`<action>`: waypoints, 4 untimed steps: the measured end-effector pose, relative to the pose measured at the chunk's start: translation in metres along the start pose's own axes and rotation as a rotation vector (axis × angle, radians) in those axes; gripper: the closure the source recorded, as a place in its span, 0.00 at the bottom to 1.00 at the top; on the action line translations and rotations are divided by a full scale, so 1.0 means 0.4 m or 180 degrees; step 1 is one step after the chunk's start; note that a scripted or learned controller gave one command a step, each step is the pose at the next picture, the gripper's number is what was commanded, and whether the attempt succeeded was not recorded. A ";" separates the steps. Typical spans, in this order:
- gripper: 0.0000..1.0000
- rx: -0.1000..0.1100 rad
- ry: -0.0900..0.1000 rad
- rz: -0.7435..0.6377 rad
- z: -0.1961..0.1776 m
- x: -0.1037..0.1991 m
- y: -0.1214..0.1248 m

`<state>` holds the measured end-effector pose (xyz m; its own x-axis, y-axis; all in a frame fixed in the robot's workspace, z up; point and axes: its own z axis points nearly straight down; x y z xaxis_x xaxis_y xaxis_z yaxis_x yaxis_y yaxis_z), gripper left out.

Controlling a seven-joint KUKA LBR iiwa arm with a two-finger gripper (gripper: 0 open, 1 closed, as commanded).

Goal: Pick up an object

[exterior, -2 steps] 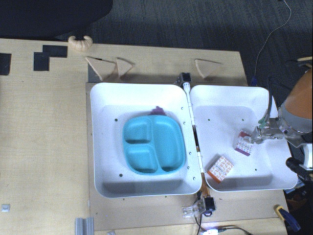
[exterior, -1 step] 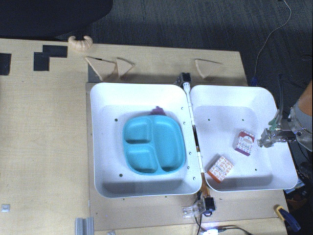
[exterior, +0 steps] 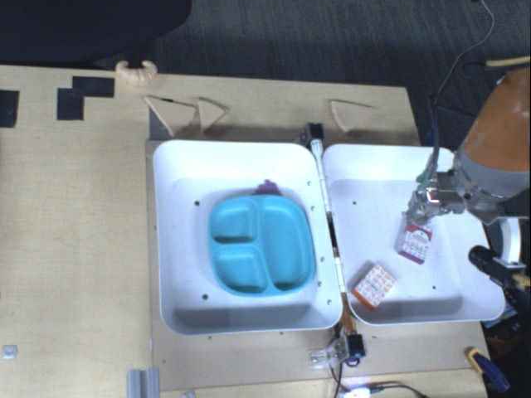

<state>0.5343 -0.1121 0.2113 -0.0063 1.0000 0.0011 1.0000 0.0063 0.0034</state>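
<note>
The pincer (exterior: 421,201) hangs low in the right bin (exterior: 365,181), directly over a small red-and-white packet (exterior: 415,244); whether it grips the packet, or how far open it is, I cannot tell. This looks like the grasping step; next, a lift would prove it. A patterned box (exterior: 374,284) lies nearer the front wall.

The hand (exterior: 421,210) hangs over the right bin (exterior: 365,181), just above a small red-and-white packet (exterior: 415,244). Nearer the front wall lies an orange patterned box (exterior: 374,284). The left bin (exterior: 178,247) holds a blue divided tray (exterior: 260,245) — a purple thing (exterior: 267,188) peeks behind it.
</note>
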 end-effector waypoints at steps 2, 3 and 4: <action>1.00 -0.0004 -0.0001 0.0001 -0.049 0.031 0.023; 1.00 0.0006 -0.0006 0.0012 0.005 -0.084 -0.119; 1.00 0.0002 0.0001 0.0002 -0.036 0.148 -0.055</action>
<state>0.5121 -0.0533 0.2256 -0.0057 1.0000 0.0015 1.0000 0.0057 0.0027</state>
